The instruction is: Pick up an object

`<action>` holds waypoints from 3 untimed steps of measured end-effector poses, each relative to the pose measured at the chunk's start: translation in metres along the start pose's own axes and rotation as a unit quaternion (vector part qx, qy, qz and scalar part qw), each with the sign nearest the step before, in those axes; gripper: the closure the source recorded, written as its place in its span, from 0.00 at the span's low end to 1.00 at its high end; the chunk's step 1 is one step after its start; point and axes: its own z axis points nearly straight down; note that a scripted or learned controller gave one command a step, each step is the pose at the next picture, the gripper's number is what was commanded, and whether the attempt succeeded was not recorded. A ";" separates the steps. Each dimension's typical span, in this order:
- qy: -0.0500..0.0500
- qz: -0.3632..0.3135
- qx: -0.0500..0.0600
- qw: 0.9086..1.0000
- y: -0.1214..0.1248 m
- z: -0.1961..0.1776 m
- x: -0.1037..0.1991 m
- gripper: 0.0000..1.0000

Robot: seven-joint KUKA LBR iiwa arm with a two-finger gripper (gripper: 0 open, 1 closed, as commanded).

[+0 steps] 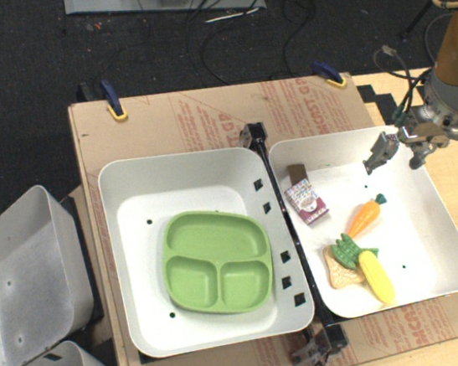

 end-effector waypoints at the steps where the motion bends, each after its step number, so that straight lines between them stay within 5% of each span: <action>1: -0.001 -0.002 -0.007 1.000 0.002 -0.008 0.001 0.00; 3: -0.001 -0.003 -0.005 1.000 0.021 0.098 0.007 0.00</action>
